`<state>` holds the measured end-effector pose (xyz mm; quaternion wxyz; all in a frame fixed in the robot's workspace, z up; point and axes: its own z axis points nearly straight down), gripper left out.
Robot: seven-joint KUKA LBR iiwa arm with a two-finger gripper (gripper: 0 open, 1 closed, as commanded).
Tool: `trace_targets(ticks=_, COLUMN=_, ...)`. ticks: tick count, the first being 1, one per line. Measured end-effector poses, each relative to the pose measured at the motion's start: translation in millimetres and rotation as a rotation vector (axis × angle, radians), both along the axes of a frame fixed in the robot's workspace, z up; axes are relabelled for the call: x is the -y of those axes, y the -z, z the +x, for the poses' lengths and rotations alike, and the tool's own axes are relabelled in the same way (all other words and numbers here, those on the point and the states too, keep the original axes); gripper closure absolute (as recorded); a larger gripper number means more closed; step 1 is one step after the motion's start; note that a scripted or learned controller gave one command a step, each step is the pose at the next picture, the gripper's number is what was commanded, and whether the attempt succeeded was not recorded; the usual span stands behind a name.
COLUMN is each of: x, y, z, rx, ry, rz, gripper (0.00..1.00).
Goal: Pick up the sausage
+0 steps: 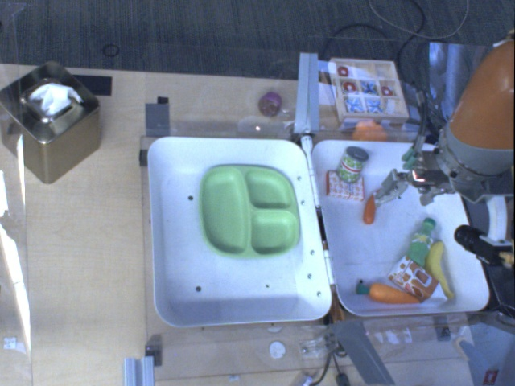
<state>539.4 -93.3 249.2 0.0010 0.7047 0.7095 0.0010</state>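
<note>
A small reddish-orange sausage [369,210], short and slightly curved, is seen lying on the floor of the shallow white right-hand bin [378,256], in its rear half and nearer its left wall than its right. Just behind it a flat red-and-white packet [344,187] is lying, with a small green-labelled can [352,164] behind that. The grey two-finger pincer [392,190] is held low over the bin, just to the right of the sausage and slightly behind it; its fingers are seen spread apart, and nothing is gripped between them.

The approach step is judged to be in hand: the pincer is poised beside the sausage but contact cannot be made out. For the next move, a small shift toward the bin's left wall and front would be called for, so that the sausage is straddled, followed by a descent and a closing across its narrow width. Care would be needed that the packet is not caught as well.

Along the bin's front edge an orange carrot [388,293], a yellow banana [438,268], a green bottle [419,244] and a brown printed carton [413,278] are grouped, well apart from the sausage. In the left-hand white bin [173,280] a green divided plastic tray [248,210] is resting.
</note>
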Motion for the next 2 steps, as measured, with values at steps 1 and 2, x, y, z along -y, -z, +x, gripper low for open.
trace_targets(ticks=1, x=26, y=94, z=42, rx=-0.001, ry=-0.085, rz=0.000, gripper=0.00)
trace_targets(ticks=2, x=23, y=154, z=64, rx=0.003, ry=-0.096, rz=0.000, gripper=0.00)
